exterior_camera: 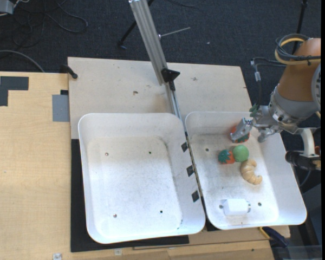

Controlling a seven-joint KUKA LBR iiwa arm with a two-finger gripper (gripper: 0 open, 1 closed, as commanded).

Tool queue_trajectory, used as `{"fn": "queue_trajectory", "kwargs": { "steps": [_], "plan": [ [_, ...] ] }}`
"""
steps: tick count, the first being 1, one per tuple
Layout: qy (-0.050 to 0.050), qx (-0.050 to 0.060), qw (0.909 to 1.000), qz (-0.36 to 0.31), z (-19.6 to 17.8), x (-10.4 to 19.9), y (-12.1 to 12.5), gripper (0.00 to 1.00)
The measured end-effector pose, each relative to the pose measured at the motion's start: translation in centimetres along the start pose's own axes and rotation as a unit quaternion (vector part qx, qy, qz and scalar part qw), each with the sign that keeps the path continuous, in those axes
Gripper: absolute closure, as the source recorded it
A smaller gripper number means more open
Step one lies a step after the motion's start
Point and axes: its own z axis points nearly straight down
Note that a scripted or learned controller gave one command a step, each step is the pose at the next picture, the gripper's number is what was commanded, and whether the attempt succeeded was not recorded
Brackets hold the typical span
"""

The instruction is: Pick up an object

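My gripper (255, 129) hangs over the far right part of the right bin (292, 199), its two fingers spread apart and open. A small red and grey object (239, 130) lies just left of the left finger; I cannot tell whether they touch, and it is not between the fingers. In front of the gripper sit a green ball (240, 153), a teal and orange piece (225, 156) touching it, and a tan curved object (251, 172). A white block (235, 206) lies near the bin's front wall.
The left bin (86, 145) stands beside the right one, with a divider and black clips (189, 170) between them. A slanted aluminium bar (151, 42) rises behind the bins. Cables (300, 158) hang by the arm at the right.
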Motion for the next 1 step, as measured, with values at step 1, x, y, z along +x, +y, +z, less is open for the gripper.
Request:
{"fn": "queue_trajectory", "kwargs": {
  "steps": [1],
  "plan": [
    [0.000, 0.000, 1.0000, 0.000, 6.41, -0.17, 0.16, 0.00]
  ]
}}
